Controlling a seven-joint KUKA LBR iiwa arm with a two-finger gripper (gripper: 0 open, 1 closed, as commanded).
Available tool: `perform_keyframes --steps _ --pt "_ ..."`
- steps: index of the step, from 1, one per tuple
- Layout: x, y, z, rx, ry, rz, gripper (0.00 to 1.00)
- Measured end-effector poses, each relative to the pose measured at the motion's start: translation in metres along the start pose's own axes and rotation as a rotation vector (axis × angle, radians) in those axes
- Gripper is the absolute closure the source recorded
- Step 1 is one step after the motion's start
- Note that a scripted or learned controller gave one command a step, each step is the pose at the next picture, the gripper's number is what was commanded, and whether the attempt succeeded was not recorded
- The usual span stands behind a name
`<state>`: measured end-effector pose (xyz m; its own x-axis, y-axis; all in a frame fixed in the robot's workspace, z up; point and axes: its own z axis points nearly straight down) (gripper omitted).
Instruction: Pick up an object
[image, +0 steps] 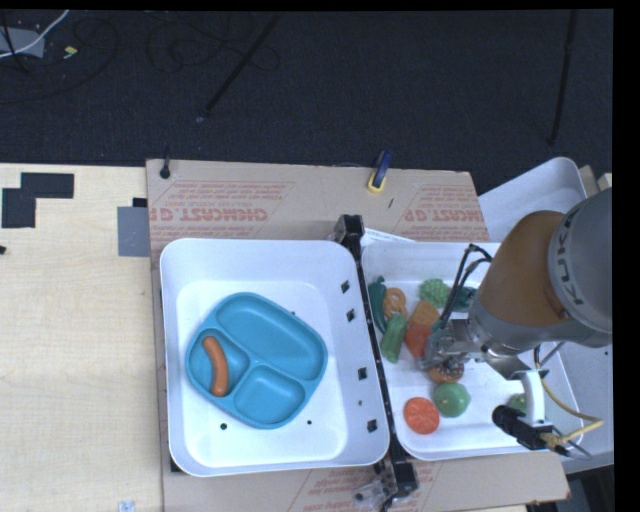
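We see two white bins side by side on the bench. The left bin (190, 300) holds a blue divided plate (262, 358), and a small orange sausage (215, 364) lies in the plate's left compartment.

The right bin (480, 440) holds a loose heap of toy food. Near the wall between the two bins lie a dark green piece (377, 300) and, beside it, an orange ring (395, 299). A green pepper (392, 338) lies slanted just below them, with an orange piece (422, 316) touching it on the right and a leafy green piece (434, 291) above that. Toward the near edge of this bin sit a red tomato (421, 415) and, just beside it to the right, a round green fruit (453, 399).

The arm (540, 280) reaches in from the right, and its wrist hangs low over the middle of the right bin. The gripper (443, 358) is down among the toys, right above a brownish piece (446, 374) that may be touching it, though the spot is dark and crowded. We cannot tell how wide the gripper stands, nor whether it has hold of anything.
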<state>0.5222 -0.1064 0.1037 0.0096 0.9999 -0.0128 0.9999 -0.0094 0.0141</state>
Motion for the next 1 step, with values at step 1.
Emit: perform_keyframes --steps 1 --pt "-0.0004 -0.0067 -0.0455 0.014 0.013 -0.003 1.00"
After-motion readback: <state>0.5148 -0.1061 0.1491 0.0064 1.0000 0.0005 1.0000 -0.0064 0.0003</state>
